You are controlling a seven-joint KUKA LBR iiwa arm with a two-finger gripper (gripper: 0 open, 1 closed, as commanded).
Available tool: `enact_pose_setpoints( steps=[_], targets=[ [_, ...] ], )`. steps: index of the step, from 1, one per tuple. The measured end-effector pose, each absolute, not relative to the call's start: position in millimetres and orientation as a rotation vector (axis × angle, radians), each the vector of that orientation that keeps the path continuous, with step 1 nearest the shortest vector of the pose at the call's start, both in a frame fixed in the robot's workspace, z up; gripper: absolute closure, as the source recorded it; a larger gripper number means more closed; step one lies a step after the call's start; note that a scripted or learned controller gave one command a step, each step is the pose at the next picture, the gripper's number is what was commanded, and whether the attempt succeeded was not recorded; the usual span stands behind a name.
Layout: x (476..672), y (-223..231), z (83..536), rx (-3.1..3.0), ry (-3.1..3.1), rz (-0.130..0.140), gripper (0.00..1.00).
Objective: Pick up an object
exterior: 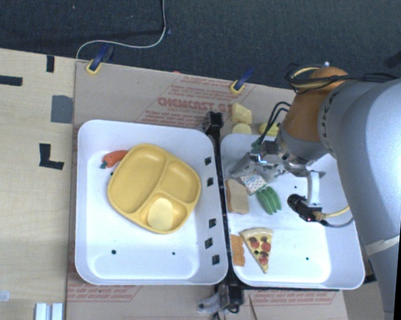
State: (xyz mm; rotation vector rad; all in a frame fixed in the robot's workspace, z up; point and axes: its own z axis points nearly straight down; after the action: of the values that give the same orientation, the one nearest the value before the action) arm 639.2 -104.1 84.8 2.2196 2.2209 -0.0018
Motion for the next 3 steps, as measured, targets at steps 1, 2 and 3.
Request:
enact_pose_setpoints(
  steps=[1,2,3],
  targets=[
    [667.5,-101.7,84.2,2.219,2.224,0.001,0.0],
    [635.1,-118.4,85.2,2.221,2.22,-0.002,0.0],
    [600.8,-143.1,86.1,2.221,2.218,0.001,0.0]
  ],
)
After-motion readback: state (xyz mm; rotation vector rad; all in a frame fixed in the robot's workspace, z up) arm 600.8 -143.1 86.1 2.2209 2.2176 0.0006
